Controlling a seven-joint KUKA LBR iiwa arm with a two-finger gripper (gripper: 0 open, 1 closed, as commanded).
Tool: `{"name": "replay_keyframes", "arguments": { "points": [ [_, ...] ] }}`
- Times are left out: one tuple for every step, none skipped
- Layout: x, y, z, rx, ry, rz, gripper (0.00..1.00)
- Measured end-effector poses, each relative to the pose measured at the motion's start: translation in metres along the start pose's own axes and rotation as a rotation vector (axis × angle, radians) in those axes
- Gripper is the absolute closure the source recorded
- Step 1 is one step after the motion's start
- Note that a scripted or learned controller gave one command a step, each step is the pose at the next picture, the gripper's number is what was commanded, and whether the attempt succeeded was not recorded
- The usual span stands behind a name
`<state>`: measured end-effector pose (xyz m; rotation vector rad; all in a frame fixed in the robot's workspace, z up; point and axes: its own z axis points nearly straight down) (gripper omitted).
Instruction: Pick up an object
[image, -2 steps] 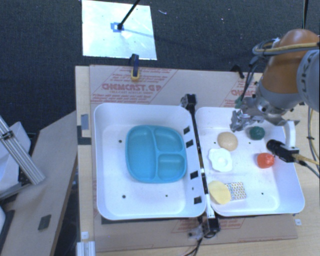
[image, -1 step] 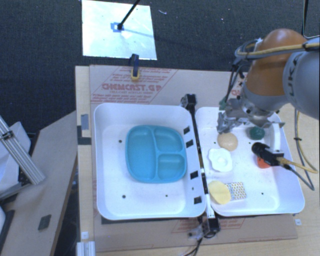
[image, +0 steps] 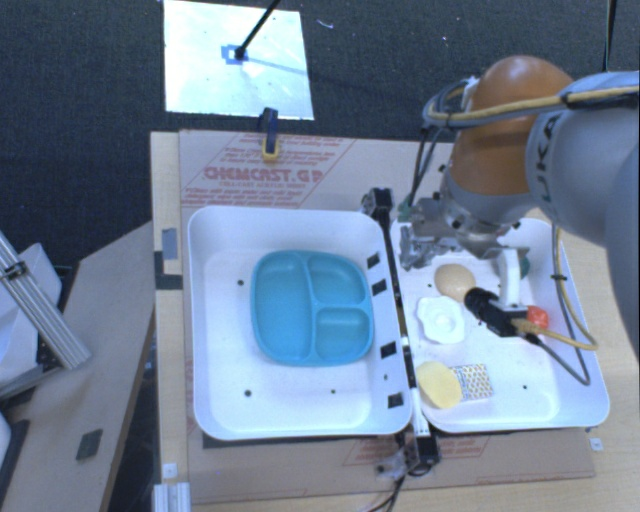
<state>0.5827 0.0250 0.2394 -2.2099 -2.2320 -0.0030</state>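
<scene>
The tan egg-shaped piece lies toward 10 o'clock in the right bin, with nothing gripping it. The tool hangs just beside it at its 10 o'clock, by the bin's wall; whether it is open or closed I cannot tell from this slant. At the piece's 6 o'clock sits a white fried-egg toy, and beyond that a yellow disc. This looks like the approach step: next the tool must centre over the piece and descend
</scene>
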Motion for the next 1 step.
{"name": "replay_keyframes", "arguments": {
  "points": [
    [0.0475,-0.0228,-0.0021,0.002,0.0,0.001,1.0]
  ]
}}
